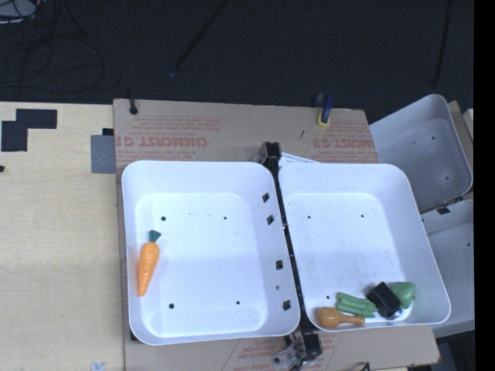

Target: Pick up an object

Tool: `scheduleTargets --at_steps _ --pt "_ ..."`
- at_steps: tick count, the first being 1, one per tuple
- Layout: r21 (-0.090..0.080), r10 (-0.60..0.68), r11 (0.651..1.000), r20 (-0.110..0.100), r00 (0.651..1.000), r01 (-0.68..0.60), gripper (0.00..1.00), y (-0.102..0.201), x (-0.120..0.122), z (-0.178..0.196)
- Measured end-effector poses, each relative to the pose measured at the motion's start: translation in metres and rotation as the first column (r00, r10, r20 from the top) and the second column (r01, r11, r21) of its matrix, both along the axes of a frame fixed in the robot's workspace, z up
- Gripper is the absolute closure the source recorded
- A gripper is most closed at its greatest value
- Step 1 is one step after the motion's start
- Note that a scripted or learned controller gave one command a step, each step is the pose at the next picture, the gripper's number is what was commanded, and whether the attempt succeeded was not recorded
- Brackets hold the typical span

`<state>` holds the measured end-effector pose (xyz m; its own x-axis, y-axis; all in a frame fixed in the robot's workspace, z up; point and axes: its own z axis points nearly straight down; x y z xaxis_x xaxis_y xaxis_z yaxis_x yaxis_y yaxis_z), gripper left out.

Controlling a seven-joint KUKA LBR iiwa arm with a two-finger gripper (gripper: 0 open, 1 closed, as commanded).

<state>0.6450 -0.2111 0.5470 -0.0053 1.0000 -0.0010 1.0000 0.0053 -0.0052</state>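
An orange toy carrot (147,263) with a green top lies near the left wall of the left bin (193,178). In the front right corner of the right bin (348,178) sits a cluster: a tan pear-shaped toy (337,318), a green pod-like toy (356,305), a black block (384,299) and a light green piece (404,291) behind it. These things touch or overlap one another.
The two bins stand side by side on brown cardboard (232,134), joined by a black clip strip (280,238). A grey metal plate (421,149) rises at the right. A yellow and blue clamp (325,111) sits at the cardboard's far edge.
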Motion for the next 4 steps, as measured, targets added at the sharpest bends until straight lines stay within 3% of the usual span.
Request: scheduleTargets --at_steps 2,3,4 --pt "0.004 0.003 1.0 0.001 1.0 -0.003 1.0 0.161 -0.001 -0.01" --pt "0.002 -0.007 1.0 -0.016 1.0 0.007 1.0 0.158 -0.033 -0.207" --pt "0.002 -0.003 1.0 0.01 1.0 0.003 1.0 0.176 -0.084 -0.116"
